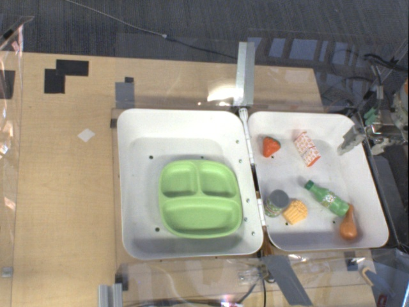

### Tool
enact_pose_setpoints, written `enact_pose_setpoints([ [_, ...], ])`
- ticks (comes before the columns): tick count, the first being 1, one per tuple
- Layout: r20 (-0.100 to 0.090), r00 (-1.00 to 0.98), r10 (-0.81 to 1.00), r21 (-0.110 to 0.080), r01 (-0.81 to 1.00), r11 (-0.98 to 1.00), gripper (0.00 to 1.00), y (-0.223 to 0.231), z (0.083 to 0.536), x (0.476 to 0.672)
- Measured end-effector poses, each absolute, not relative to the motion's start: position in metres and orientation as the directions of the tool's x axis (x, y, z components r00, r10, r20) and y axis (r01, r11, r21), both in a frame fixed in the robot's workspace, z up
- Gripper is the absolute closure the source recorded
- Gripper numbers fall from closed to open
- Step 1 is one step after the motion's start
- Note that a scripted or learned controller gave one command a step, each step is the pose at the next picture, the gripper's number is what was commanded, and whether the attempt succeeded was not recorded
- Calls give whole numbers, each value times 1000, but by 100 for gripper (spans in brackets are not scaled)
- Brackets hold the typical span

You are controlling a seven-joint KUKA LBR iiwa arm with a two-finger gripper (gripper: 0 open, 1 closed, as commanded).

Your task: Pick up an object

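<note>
The right bin (319,238) holds several small objects. A red strawberry (271,146) lies at its upper left and a red-and-white packet (307,148) to the right of it. A green bottle (326,198) lies on its side near the middle right, with an orange carrot (348,224) just below its cap end. At the lower left sit a grey can (277,201) and a yellow corn piece (294,212), touching each other. My gripper (350,143) hangs at the bin's upper right rim, apart from every object; nothing shows in it.
The left bin (137,133) bears a green divided plate (200,198). A metal post (245,69) stands behind the seam between the bins. Cables and arm hardware (383,123) crowd the right side. Tan bench surface (57,171) lies to the left.
</note>
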State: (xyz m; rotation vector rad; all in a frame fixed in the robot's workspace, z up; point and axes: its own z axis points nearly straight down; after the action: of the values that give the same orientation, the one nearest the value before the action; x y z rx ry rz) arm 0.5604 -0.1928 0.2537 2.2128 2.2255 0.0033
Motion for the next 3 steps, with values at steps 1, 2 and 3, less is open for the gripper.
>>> enact_pose_setpoints([
  [1, 0, -40, 999, 2, 999, 40, 0, -153, 163, 537],
  [2, -1, -94, 996, 6, 996, 94, 0, -141, 96, 529],
  [3, -2, -94, 996, 10, 995, 94, 100, -141, 107, 531],
])
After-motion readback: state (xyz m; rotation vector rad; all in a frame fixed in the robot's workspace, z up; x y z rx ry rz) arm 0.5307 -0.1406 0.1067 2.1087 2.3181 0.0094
